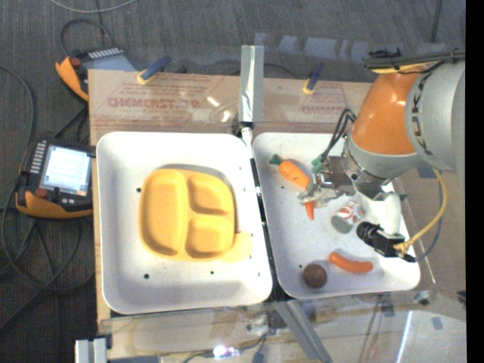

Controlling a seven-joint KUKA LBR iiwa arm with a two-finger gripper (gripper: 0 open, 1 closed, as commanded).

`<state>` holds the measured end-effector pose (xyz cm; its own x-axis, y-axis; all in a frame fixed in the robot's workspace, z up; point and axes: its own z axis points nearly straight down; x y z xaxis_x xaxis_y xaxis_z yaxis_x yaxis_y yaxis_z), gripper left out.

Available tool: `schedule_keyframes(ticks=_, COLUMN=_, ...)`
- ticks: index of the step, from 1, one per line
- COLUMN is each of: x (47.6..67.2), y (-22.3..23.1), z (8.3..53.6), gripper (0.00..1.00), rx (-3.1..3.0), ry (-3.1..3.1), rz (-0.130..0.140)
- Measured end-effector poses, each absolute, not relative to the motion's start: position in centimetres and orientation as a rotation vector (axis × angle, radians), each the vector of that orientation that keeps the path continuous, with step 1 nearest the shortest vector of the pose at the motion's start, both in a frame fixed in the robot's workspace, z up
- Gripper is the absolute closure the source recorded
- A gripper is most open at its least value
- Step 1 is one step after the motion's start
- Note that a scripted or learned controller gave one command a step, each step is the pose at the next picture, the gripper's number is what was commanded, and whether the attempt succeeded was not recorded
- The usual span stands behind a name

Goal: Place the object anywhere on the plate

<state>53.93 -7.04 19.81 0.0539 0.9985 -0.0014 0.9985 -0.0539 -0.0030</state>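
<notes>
Camera view: plate (187,212) mid-bin, clear margins.

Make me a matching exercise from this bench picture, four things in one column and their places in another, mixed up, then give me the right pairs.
Things:
1. yellow plate
2. carrot
3. brown ball
4. orange sausage

Places:
A. near the front edge of the right bin, left of a long orange item
B. in the left bin
C. upper left part of the right bin
D. near the front right corner of the right bin

Pairs: 1-B, 2-C, 3-A, 4-D
</notes>
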Motion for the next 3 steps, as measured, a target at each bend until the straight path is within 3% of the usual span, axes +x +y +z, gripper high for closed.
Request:
schedule_keyframes(ticks=1, x=52.0, y=2.9, z=23.4, gripper=1.00, rx=-2.082, ry=-2.351, rz=0.004)
schedule_keyframes(ticks=2, x=53.8, y=9.0, z=20.7, gripper=1.00, rx=-2.056, ry=-2.374, rz=0.008)
schedule_keyframes(ticks=3, x=53.8, y=9.0, z=20.8, gripper=0.00, rx=-2.056, ry=-2.373, rz=0.007)
